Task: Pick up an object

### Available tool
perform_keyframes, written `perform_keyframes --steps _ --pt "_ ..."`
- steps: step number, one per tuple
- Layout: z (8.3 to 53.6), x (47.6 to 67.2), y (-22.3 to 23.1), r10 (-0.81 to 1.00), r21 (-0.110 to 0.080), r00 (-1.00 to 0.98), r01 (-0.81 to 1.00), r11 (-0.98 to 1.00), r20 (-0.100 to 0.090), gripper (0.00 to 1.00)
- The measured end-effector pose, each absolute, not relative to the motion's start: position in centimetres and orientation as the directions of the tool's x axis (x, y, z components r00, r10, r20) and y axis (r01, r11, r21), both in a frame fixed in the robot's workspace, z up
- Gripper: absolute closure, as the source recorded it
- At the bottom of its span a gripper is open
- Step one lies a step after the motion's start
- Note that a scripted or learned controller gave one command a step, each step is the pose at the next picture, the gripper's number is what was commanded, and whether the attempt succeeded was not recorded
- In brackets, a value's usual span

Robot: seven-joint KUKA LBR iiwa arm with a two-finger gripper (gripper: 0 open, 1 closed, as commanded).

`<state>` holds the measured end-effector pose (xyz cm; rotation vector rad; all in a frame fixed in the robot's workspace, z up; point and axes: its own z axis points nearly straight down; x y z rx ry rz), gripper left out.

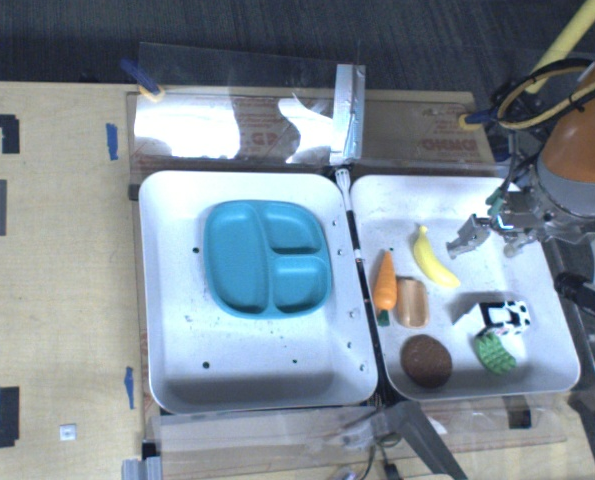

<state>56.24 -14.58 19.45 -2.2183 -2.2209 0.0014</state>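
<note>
**End effector poised over the right bin, nothing gripped yet**

The end effector [487, 230] hangs above the upper right part of the right bin [457, 190], its 2 fingers spread apart and holding nothing. Just beside it, toward the bin's middle, lies the banana [434, 258], tilted on a diagonal. Nearer the divider between the 2 bins sit a carrot [385, 282] and a tan cylinder [412, 302], touching or nearly so. Along the bin's near edge rest a brown ball [426, 359], a green object [495, 352] and a black-and-white toy [505, 315]. The left bin [167, 298] carries a blue divided plate [268, 257].

The banana looks like the likeliest target, being closest and standing apart from its neighbours. To do this step well, the arm should probably centre over the banana's thick middle, turn the wrist so the fingers close across its narrow width rather than along its length, and descend until the tips straddle it. A grip near the tapered end would likely slip.
</note>
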Motion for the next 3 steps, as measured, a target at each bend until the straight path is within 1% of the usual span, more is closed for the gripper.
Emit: perform_keyframes --steps 1,2,3 --pt "9.2 58.6 -11.5 0.999 0.001 -0.047 0.999 0.047 -0.001 0.00" --pt "10.0 58.6 -11.7 0.999 0.001 -0.043 0.999 0.043 0.000 1.00" --pt "18.9 62.3 -5.9 1.000 0.009 -0.014 1.000 0.014 0.001 1.00"
